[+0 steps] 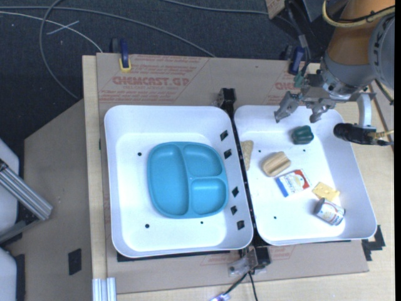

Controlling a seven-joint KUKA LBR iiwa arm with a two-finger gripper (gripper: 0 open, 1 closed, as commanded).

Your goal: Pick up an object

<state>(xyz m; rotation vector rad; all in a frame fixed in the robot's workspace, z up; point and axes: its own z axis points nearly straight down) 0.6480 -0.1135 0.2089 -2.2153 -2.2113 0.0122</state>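
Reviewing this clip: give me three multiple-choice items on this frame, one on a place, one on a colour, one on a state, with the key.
1. Where does the divided plate lie?
A. left bin
B. right bin
C. on the bench

2. What colour is the small object nearest the claw?
A. yellow
B. dark green
C. red

3. How do the claw's fingers stand?
A. shut on the can
B. shut on the plate
C. open, holding nothing

Key: 1 A, the plate sits in the left bin. 2 B, it is dark green. 3 C, the fingers are spread above the right bin with nothing between them.
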